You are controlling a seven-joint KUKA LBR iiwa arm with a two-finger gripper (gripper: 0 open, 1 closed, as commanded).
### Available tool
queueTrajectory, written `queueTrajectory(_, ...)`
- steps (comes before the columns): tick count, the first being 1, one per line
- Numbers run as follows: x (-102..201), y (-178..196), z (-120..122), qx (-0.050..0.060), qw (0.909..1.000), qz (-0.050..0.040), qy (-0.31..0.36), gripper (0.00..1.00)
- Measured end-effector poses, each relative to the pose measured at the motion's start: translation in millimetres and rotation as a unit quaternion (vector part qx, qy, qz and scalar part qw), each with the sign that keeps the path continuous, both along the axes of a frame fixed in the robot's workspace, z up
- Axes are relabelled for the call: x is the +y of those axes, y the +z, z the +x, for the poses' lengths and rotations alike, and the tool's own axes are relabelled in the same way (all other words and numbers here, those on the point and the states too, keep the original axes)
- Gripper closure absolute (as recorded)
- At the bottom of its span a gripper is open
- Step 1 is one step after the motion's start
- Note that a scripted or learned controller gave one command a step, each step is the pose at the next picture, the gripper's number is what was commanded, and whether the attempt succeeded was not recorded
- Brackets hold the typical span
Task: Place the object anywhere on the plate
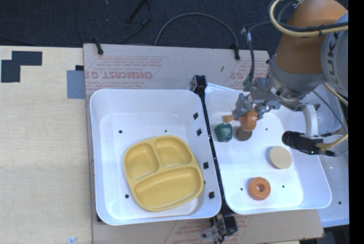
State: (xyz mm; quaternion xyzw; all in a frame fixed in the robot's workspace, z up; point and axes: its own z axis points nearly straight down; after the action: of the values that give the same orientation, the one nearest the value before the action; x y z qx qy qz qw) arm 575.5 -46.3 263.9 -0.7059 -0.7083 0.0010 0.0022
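Yellow plate (pixel 164 173): three compartments, sitting in the left bin (pixel 108 123), a bit toward the near right corner from where I'm watching. Nothing on it.

Right bin (pixel 318 191): this is where all the small stuff is.

Gripper (pixel 248 114): hanging over the far left part of the right bin, arm coming in from the right with the big orange band above it.

Orange piece (pixel 248 120): looks like an orange toy thing right at the fingertips, with a brownish base (pixel 244 135) just under it. I honestly can't tell if the fingers are clamped on it or just parked above it, the angle hides that.

Green object (pixel 224 132): small, dark green, just left of the orange piece, near the divider between the bins.

Beige disc (pixel 280 157): lying flat, mid-right of the bin, well apart from the gripper.

Orange donut (pixel 259 188): ring shape, near the front edge of the right bin.
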Motion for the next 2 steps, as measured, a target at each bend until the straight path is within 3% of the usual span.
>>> queueTrajectory(2,99.0,-20.2,-9.7,0.001,1.0000,-0.0003,0.000,1.00)
